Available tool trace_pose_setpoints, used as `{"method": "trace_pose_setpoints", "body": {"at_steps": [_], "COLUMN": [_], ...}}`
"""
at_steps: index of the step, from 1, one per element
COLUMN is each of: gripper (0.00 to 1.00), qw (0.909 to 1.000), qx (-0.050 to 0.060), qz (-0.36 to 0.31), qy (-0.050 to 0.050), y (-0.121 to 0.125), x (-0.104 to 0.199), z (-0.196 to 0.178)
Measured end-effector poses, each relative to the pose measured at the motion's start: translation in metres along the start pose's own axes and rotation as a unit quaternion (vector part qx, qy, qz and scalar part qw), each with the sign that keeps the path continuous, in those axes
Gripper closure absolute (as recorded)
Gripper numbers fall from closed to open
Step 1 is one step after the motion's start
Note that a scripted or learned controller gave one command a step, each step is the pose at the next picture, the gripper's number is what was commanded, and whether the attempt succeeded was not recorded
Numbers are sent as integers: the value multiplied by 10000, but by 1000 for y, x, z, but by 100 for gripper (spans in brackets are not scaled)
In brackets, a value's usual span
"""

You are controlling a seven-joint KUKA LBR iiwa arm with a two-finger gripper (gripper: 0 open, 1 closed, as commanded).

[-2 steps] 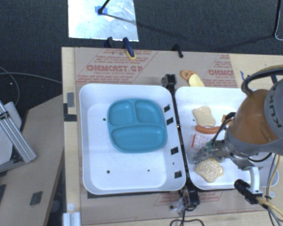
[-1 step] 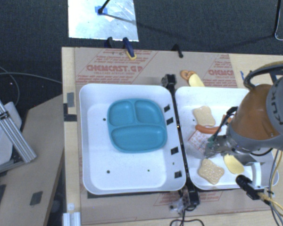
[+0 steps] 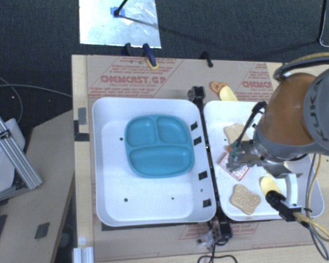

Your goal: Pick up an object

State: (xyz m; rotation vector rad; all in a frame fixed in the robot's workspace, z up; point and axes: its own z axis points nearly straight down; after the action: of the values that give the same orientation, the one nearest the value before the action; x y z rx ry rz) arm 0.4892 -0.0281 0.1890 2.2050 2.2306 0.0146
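There are 2 white bins side by side on a brown bench (image 3: 126, 75). The left bin (image 3: 109, 201) holds a blue plate (image 3: 158, 146). The plate has 3 parts, 2 small ones on the far side and 1 long one on the near side. It lies flat in the middle of the bin.

The right bin (image 3: 216, 196) holds the small things. A piece of toy toast (image 3: 245, 198) lies at the near side of this bin. Another tan piece (image 3: 234, 132) lies farther back, close to the left wall. A small flat card with a red edge (image 3: 237, 171) lies between them, a bit to the right. A yellow thing like a banana (image 3: 270, 185) lies to the right of the near toast, and its near end is black.

Outside the bin, on the far side, a yellow thing (image 3: 228, 94) and a small orange thing (image 3: 216, 86) lie on the bench.

The big grey and orange arm (image 3: 296, 114) comes in from the right and hangs over the right bin. Its gripper (image 3: 240, 156) is low, right above the card with the red edge. I cannot tell if it is open or closed, because the dark parts blur together. I cannot tell if it has anything in it.

Far back, a shiny square sheet (image 3: 119, 15) lies on the dark floor. A blue and yellow clip (image 3: 149, 56) sits at the far edge of the bench.
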Motion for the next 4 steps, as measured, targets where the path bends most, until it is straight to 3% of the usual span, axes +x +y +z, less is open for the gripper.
{"method": "trace_pose_setpoints", "body": {"at_steps": [1, 2, 3, 4], "gripper": [100, 100, 100, 100], "qw": [10000, 10000, 10000, 10000], "qx": [13, 42, 44, 66], "qz": [-9, 8, 28, 54], "qy": [7, -2, -11, -23], "y": [0, -1, 45, 86], "x": [74, 123, 151, 148], "z": [-56, -58, -30, 51]}}
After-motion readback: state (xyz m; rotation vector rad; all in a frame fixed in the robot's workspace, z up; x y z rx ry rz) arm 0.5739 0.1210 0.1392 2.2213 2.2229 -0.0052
